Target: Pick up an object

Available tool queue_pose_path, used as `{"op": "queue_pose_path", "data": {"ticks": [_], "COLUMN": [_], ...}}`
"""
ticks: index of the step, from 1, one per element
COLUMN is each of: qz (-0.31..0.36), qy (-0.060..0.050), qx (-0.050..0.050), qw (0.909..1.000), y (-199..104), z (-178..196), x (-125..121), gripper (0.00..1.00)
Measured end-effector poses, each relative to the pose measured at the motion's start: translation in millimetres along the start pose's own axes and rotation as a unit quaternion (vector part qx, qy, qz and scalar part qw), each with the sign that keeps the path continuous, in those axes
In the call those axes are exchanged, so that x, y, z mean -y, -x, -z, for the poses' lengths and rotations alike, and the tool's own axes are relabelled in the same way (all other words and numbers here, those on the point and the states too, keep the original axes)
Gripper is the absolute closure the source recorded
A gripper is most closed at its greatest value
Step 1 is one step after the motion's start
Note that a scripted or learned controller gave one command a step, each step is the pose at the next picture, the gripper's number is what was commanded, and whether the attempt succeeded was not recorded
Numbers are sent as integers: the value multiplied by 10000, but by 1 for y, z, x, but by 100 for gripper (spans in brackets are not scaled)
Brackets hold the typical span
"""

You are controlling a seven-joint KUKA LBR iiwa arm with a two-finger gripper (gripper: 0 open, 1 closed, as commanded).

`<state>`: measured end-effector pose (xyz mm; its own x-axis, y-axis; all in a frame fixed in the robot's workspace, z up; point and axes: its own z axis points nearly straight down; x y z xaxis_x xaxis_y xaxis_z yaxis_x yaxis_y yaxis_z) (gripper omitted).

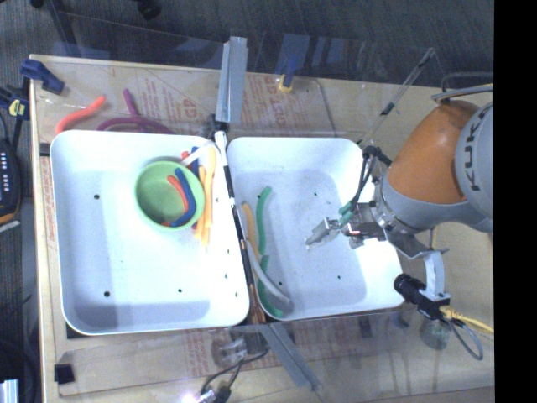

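Green flexible strip [263, 218] lies well left of the gripper [323, 232], whose state I cannot tell.

Count, camera view.

White bins: 2, side by side on the worktop [151, 355]: left bin [84, 250] and right bin [336, 292].

Left bin contents: 1 green bowl [159, 196]. In and beside the bowl, a cluster of thin sticks; at least 1 red/orange piece [178, 187] inside the bowl and 2 orange-yellow sticks [205, 204] at its right rim. Exact stick total cannot be read; they overlap.

Right bin contents: 1 green curved strip [263, 221]; 1 grey strip [270, 288] below it.

Worktop behind the left bin: 1 orange piece [81, 114], 1 purple looped cord [134, 124].

Arms: 1, with 1 hand [323, 232].
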<state>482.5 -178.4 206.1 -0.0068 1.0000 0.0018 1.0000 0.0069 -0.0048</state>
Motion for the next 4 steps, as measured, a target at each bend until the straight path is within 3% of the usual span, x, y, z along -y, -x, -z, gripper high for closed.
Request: {"op": "queue_pose_path", "data": {"ticks": [1, 2, 3, 4], "qz": [-604, -653, -429, -81], "qy": [-5, 12, 29, 95], "qx": [4, 1, 7, 46], "qw": [9982, 9979, 9991, 9999], "y": [-58, 9, -39, -68], "z": [-102, -66, -113, -108], "x": [-65, -85, -126, -101], "gripper": [0, 0, 0, 0]}}
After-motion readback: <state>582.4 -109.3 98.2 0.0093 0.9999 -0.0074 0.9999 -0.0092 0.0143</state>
